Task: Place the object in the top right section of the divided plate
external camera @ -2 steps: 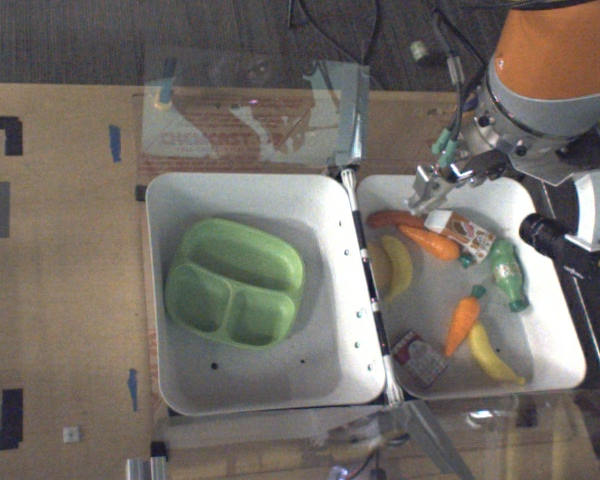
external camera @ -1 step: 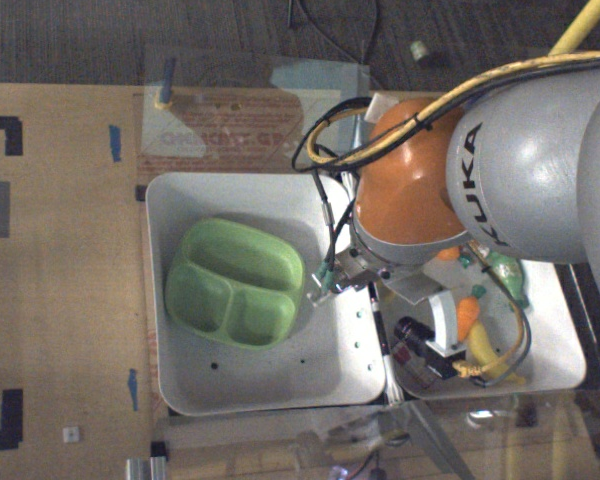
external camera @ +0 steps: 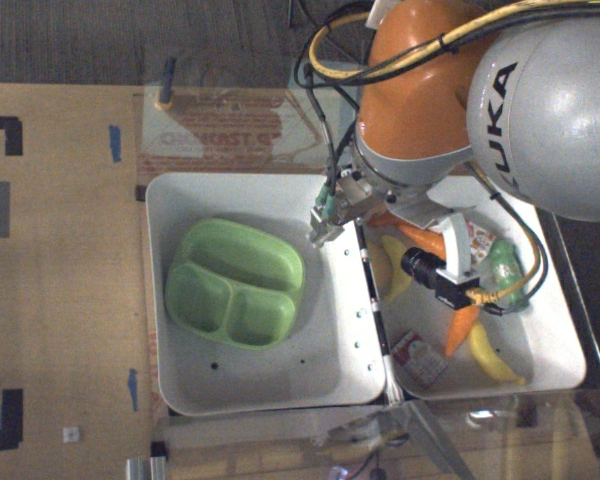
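The green divided plate [external camera: 236, 282] lies in the left bin [external camera: 330, 368], with one long section along its upper right side and two smaller ones below. My gripper [external camera: 322, 228] hangs just off the plate's upper right edge, above the wall between the two bins. Nothing is visible in its grasp. The grey and orange arm [external camera: 430, 88] covers the top of the right bin. An orange carrot [external camera: 461, 330] and a yellow banana [external camera: 492, 355] lie in the right bin.
The right bin [external camera: 565, 363] also holds a second carrot [external camera: 418, 235], a yellow piece [external camera: 394, 270], a green item [external camera: 503, 262] and a red and white packet [external camera: 420, 356]. A black fitting with a yellow cable [external camera: 440, 273] hangs from the arm over them.
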`<state>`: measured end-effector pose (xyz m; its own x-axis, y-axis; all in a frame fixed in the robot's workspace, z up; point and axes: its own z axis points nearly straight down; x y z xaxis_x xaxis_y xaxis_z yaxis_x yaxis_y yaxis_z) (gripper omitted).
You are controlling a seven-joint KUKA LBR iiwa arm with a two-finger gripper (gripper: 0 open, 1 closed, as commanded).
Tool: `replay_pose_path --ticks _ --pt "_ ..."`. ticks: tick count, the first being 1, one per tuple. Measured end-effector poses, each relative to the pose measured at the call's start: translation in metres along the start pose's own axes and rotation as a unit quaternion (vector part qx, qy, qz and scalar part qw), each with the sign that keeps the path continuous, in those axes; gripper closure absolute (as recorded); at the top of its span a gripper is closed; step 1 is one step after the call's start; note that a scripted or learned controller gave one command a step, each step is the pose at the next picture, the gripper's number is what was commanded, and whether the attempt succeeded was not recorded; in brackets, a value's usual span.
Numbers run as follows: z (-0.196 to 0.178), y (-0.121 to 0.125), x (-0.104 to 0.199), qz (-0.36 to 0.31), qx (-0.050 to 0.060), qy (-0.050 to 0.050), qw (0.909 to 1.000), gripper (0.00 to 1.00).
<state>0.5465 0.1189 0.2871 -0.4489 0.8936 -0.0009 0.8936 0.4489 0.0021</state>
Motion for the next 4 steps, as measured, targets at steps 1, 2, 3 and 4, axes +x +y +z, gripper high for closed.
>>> replay_pose_path --ticks 1,2,3,4 --pt "-0.149 -0.002 0.01 -0.034 0.0 0.0 0.9994 1.0" --pt "-0.148 0.065 -0.014 0.11 -0.001 -0.001 0.994 1.0" --pt "-0.148 0.011 0.082 -0.019 0.002 0.0 0.9998 1.0" --pt "-0.148 0.059 0.055 0.078 -0.001 0.0 0.997 1.0"
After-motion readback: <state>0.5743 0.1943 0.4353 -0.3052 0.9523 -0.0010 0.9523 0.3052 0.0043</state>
